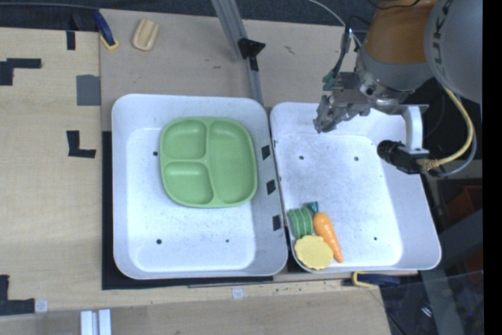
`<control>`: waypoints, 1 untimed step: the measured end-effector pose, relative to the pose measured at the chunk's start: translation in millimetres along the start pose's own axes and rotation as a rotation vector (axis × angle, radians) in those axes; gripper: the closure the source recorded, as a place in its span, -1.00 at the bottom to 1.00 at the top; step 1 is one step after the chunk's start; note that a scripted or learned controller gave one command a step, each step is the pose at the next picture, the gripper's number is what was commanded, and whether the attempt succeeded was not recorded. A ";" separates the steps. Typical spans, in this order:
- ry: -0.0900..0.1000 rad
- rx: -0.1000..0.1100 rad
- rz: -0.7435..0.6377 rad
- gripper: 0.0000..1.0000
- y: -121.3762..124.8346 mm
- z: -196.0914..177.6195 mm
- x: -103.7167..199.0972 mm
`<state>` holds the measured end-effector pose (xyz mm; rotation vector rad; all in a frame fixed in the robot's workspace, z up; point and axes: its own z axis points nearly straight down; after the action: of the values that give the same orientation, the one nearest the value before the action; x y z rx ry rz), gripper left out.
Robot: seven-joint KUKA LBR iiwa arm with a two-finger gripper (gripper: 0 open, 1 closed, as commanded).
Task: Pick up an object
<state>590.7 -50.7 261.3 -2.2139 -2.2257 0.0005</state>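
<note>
In the right bin (357, 169) three small toys huddle at the near left corner: a green ribbed piece (300, 220), an orange carrot (327, 234) and a pale yellow disc (314, 252). My gripper (328, 119) hangs over the far left part of that bin, well away from the toys, with nothing seen between its fingers. The left bin (133, 192) holds a green divided plate (209, 162).
A grey metal pole (227, 4) slants across the bench behind the bins. A small tan block (145, 34) and a blue-yellow item (105, 29) lie on the bench at the far left. Cables loop by the arm on the right.
</note>
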 end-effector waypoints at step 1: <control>0.000 0.002 -0.001 1.00 -22.0 14.1 58.2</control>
<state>568.4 7.3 247.4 -2.2113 -2.2263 0.0026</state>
